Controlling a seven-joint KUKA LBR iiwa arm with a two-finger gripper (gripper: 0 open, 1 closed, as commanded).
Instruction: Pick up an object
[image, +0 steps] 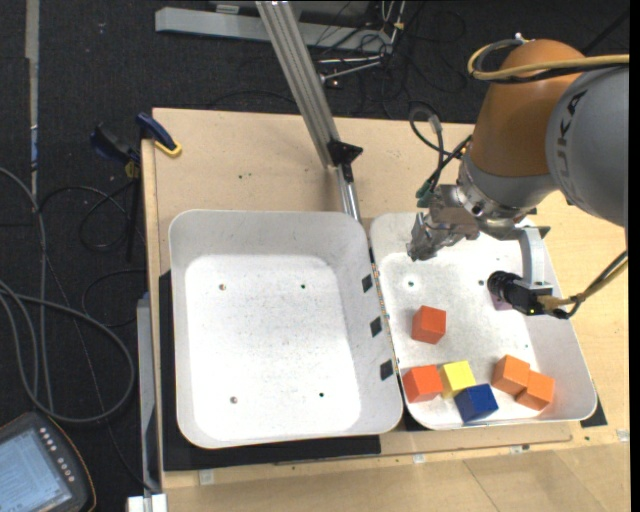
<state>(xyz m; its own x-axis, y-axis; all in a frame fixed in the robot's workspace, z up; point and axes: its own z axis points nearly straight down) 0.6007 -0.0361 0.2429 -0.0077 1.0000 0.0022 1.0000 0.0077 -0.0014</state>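
Blocks: four orange (429, 324), one yellow (459, 375), one blue (477, 402).

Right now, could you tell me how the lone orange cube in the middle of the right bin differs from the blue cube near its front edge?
The lone orange cube is orange; the blue cube is blue. The orange cube stands apart from the other blocks; the blue cube sits right against a yellow cube. The orange cube lies nearer the end effector. Both look alike in size and rest in the right white bin.
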